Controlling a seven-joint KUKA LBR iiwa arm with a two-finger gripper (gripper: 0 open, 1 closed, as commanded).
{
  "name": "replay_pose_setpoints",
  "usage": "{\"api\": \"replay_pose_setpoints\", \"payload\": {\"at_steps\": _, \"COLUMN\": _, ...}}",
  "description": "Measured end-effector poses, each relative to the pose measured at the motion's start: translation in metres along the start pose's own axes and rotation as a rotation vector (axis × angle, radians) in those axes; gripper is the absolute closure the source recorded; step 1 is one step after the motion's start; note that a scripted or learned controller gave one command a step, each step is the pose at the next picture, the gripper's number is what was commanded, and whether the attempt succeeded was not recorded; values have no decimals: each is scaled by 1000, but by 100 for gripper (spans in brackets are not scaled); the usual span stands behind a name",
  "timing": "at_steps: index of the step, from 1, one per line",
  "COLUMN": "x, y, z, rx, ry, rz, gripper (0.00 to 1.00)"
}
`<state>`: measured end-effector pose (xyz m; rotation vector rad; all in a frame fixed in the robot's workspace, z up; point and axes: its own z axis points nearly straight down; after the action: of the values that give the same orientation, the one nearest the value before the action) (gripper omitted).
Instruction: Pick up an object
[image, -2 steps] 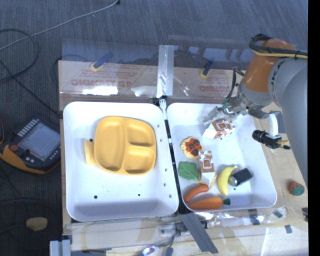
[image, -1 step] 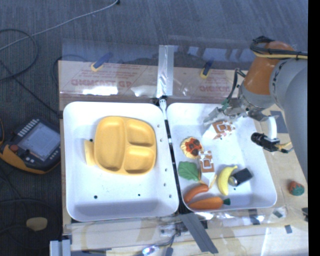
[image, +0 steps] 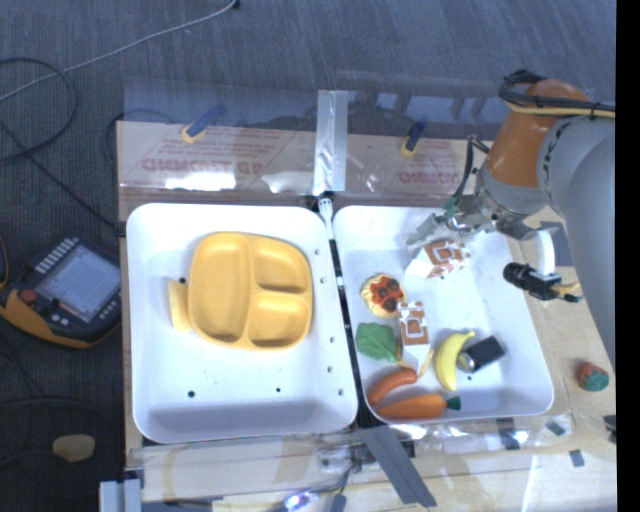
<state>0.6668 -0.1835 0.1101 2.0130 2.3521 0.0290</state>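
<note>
1. Toy food is seen in the right bin (image: 520, 330): a glossy curved banana (image: 450, 357), an orange carrot (image: 410, 406), a green leaf (image: 378, 342), a round pizza (image: 384, 292).
2. A moulded yellow compartment tray (image: 250, 290) is held in the left bin (image: 150, 400).
3. The gripper (image: 447, 228) is poised at upper right, well above the banana; its opening cannot be told.

Pale wooden tabletop (image: 560, 330), seen from above at a slant. Directly on it, two shallow white bins side by side, edges touching: left bin (image: 150, 400), right bin (image: 520, 390). Behind them, flat against the tabletop, a clear plastic sheet (image: 250, 160) with reversed red lettering, held by a strip of silver tape (image: 330, 140) down the middle. Near the right edge, on bare wood, a small red-and-green toy (image: 593, 376), well apart from the right bin.
</note>
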Motion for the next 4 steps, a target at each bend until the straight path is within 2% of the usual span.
{"api": "replay_pose_setpoints", "payload": {"at_steps": 1, "x": -7, "y": 6, "z": -104, "rx": 46, "ry": 15, "rz": 185, "gripper": 0}}
{"api": "replay_pose_setpoints", "payload": {"at_steps": 2, "x": 0, "y": 2, "z": 23, "rx": 41, "ry": 15, "rz": 103, "gripper": 0}}
{"api": "replay_pose_setpoints", "payload": {"at_steps": 3, "x": 10, "y": -56, "z": 19, "rx": 39, "ry": 17, "rz": 87, "gripper": 0}}
{"api": "replay_pose_setpoints", "payload": {"at_steps": 4, "x": 3, "y": -101, "z": 16, "rx": 34, "ry": 17, "rz": -6, "gripper": 0}}
